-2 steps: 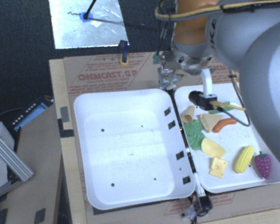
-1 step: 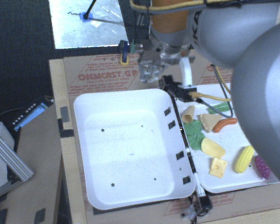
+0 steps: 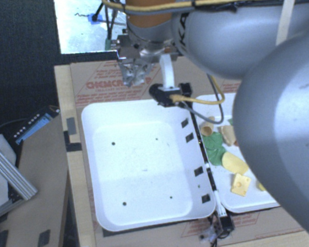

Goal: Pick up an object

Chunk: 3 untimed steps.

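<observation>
Hanging above the far rim of the left bin point(image 3: 94, 154), the tool point(image 3: 134, 75) is seen small and blurred (whether open or closed cannot be told). Nothing is seen between its tips. In the right bin point(image 3: 230, 204), beside the divider, are listed a green piece point(image 3: 214, 145), yellow pieces point(image 3: 236, 173) and a tan piece point(image 3: 229, 134), partly hidden by the grey arm point(image 3: 274, 106).

Red printed lettering runs along the cardboard sheet point(image 3: 97, 82) that lies under the white bins at the tabletop's far edge, and more red print shows on it at the near edge, but none of it is sharp enough to read.
</observation>
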{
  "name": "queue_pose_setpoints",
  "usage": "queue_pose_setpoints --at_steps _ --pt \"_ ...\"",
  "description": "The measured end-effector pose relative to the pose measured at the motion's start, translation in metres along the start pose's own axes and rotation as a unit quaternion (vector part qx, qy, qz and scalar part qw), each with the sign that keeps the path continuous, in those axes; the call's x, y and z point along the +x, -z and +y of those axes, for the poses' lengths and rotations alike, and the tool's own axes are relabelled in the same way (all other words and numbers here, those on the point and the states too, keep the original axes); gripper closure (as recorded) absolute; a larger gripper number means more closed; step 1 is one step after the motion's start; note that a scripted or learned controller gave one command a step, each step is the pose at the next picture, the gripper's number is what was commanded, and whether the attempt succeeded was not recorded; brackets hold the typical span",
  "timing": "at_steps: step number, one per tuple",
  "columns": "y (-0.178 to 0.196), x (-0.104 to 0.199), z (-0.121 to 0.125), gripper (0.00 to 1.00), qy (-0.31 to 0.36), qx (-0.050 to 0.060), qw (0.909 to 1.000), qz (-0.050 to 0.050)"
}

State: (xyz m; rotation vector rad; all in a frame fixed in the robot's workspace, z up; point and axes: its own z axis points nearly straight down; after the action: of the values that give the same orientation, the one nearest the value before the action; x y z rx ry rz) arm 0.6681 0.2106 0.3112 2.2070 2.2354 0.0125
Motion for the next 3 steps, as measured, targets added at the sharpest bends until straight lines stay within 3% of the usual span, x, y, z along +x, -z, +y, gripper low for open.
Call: queue_pose_setpoints --at_steps 1,2,3 --pt "0.057 -0.017 0.001 1.00 -0.005 -0.001 1.0000 -0.001" --pt "0.107 0.027 0.001 1.00 -0.003 -0.001 1.0000 -0.001" --pt "0.097 -0.029 -0.001 1.00 -0.008 0.003 1.0000 -0.003"
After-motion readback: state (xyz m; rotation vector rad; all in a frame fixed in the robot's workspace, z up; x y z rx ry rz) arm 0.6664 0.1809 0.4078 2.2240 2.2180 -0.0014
